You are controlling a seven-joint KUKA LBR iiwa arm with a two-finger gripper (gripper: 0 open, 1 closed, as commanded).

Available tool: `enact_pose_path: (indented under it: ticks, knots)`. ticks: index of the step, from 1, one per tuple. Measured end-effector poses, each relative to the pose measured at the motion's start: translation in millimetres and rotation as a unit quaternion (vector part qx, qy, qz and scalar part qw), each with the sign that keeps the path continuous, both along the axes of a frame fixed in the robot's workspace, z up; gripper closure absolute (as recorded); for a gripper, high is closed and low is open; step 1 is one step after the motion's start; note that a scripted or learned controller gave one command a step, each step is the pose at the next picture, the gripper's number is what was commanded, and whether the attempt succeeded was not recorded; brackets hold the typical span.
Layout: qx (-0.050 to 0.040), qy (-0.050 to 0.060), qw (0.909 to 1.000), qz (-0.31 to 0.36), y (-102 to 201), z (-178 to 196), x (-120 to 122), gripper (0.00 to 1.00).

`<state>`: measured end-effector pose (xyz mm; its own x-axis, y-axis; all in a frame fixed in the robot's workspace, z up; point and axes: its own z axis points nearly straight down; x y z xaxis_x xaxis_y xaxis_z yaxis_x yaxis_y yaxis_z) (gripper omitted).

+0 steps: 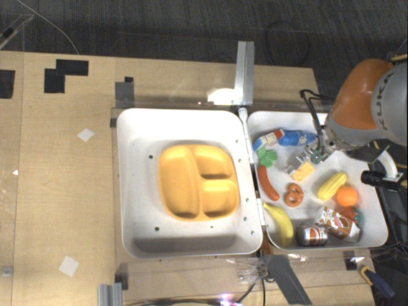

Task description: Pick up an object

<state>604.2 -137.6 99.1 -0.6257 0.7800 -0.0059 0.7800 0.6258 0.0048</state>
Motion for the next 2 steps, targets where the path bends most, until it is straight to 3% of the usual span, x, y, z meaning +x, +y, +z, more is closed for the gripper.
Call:
enact_pose_path:
  ticks: [1, 2]
  knots:
    - [0.0017, -0.002, 0.9939, -0.111, 65, 90, 49, 1.0]
    - [0.0007, -0.005, 0.9942, -0.107, 65, 101, 51, 1.0]
